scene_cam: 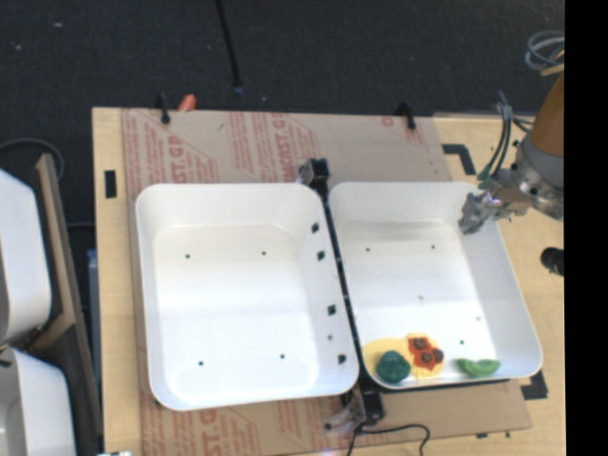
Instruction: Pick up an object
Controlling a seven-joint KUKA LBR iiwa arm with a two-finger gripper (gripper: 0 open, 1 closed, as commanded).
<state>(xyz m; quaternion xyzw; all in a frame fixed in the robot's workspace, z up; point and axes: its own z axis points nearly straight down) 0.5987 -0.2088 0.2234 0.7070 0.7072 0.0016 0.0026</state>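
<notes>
Camera view: gripper (472,213) hangs over the right bin's (494,283) far rim, its state impossible to tell. Candidate objects, a teal lump (392,366), a red-yellow piece (425,351) and a green piece (478,367), crowd the near wall. Recommend descending vertically on the green piece, clear of its neighbours.

3 objects (432,359) crowd the right bin's (494,264) near wall; its floor beyond lies open.
</notes>
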